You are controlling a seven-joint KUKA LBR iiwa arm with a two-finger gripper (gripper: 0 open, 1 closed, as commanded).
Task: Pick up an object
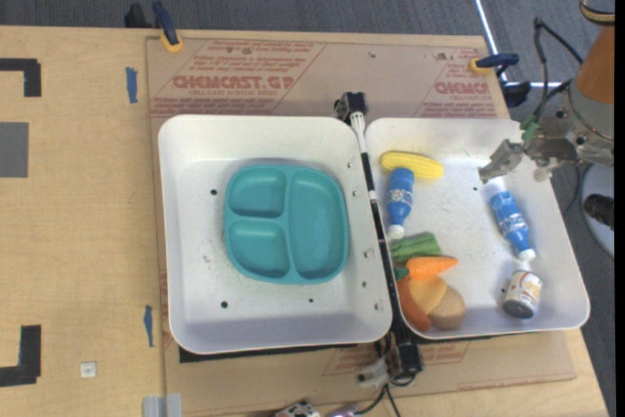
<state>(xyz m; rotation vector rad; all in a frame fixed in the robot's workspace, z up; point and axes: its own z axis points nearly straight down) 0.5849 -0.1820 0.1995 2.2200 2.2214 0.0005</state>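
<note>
you'll find the gripper [508,161] at the right edge of the frame, over the right bin's [576,293] upper right corner; its fingers look spread apart with nothing between them. just below it lies a blue bottle [510,222]. the left bin [186,239] at frame centre carries a teal divided plate [287,222].

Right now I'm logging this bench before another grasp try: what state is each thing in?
tool: above right bin's far right, holding nothing visible
right bin: holds the toys
left bin: holds the teal plate
teal plate: flat, face up
blue bottle: lying down, below tool
second blue bottle: lying by divider
banana: lying flat
can: on its side
</note>
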